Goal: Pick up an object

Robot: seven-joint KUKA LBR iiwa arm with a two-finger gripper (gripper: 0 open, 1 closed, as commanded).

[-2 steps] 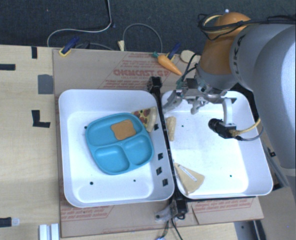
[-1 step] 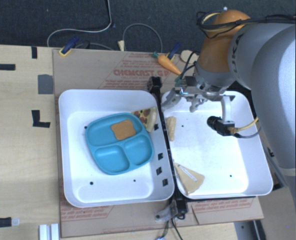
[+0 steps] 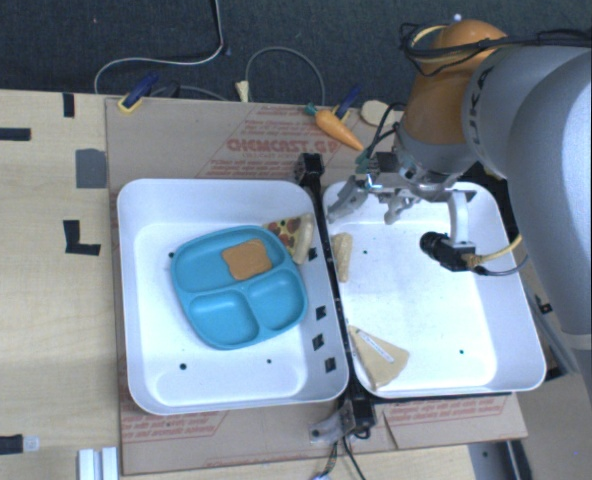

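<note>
My gripper (image 3: 364, 206) hangs over the far left corner of the right bin (image 3: 496, 298), open, with nothing between its fingers. Just below it a pale beige piece (image 3: 341, 255) lies against that bin's left wall. A tan wedge (image 3: 378, 356) rests near the front left corner of the same bin. In the left bin (image 3: 141, 268) sits a blue divided plate (image 3: 266, 303) with a brown square piece (image 3: 246, 259) on its upper section. A small speckled slice (image 3: 293, 234) lies between the plate and the divider.
The black divider (image 3: 321, 268) runs between the bins, close to my gripper's left side. An orange-handled clamp (image 3: 334, 125) and cables lie behind the bins. A black fitting (image 3: 448, 249) with a cable hangs beside the arm over the right bin.
</note>
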